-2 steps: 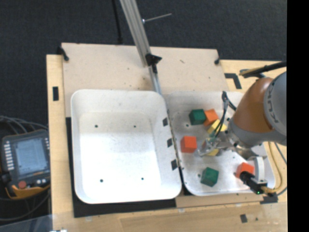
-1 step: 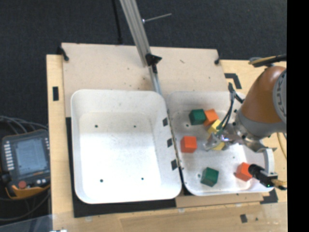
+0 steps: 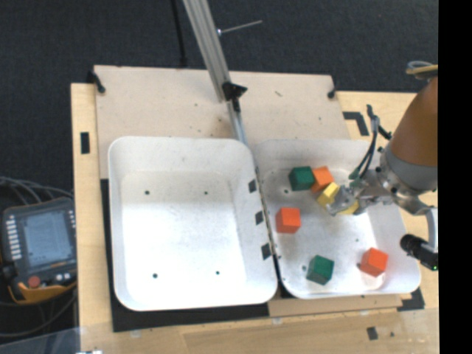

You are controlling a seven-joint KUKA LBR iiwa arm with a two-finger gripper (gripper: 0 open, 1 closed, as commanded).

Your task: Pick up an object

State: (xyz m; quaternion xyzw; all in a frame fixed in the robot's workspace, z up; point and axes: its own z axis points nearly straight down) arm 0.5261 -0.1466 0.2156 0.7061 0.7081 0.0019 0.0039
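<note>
My gripper (image 3: 342,204) hangs low over the right bin (image 3: 335,290), reaching in from the right. A yellow block (image 3: 329,192) lies right against its tip, and a bit of yellow shows beneath the gripper. Just behind sit an orange block (image 3: 322,175) and a green block (image 3: 300,177), touching each other. An orange-red block (image 3: 288,219) lies to the left near the bin's middle. A second green block (image 3: 320,269) and a red-orange block (image 3: 374,261) lie toward the front of the bin.
The left bin (image 3: 184,150) stands beside the right one, with a raised divider (image 3: 259,212) between them. A slanted metal rail (image 3: 210,43) rises from behind the bins. A teach pendant (image 3: 40,242) lies off the bench at the left.
</note>
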